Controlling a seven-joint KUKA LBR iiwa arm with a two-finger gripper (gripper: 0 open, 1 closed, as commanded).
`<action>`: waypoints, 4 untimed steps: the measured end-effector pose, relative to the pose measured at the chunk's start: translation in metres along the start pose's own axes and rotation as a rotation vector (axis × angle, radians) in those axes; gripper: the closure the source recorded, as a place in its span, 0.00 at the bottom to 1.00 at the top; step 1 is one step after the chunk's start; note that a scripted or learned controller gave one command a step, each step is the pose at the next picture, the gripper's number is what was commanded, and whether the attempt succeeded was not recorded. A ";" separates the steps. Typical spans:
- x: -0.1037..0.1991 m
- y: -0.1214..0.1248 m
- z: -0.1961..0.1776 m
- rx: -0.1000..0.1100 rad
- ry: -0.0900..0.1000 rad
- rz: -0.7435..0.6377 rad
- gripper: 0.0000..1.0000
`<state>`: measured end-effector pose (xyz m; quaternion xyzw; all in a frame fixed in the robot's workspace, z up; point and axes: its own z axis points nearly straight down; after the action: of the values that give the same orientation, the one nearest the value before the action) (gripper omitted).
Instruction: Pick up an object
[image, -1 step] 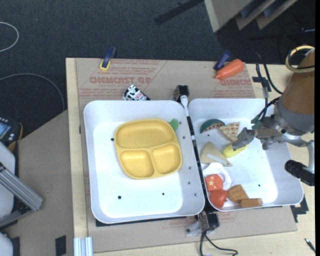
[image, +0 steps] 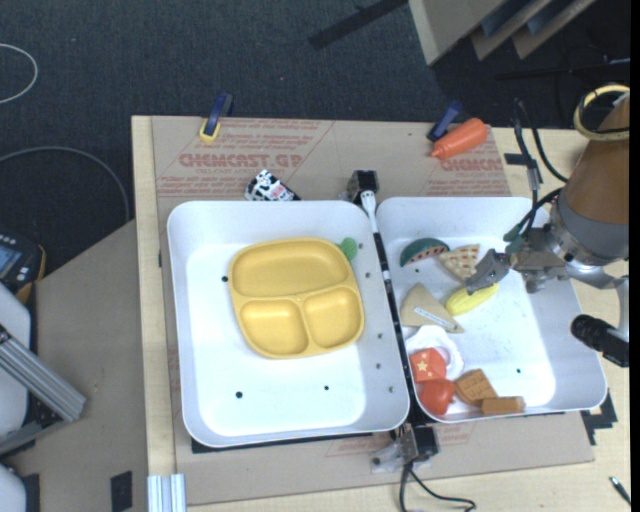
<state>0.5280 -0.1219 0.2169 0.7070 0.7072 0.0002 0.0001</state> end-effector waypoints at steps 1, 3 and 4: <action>0.000 0.001 0.043 0.007 0.002 0.001 0.00; 0.006 -0.009 0.133 0.002 0.002 0.002 0.00; 0.006 -0.007 0.120 -0.005 0.000 0.001 1.00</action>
<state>0.5208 -0.1155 0.0965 0.7074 0.7068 0.0019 0.0018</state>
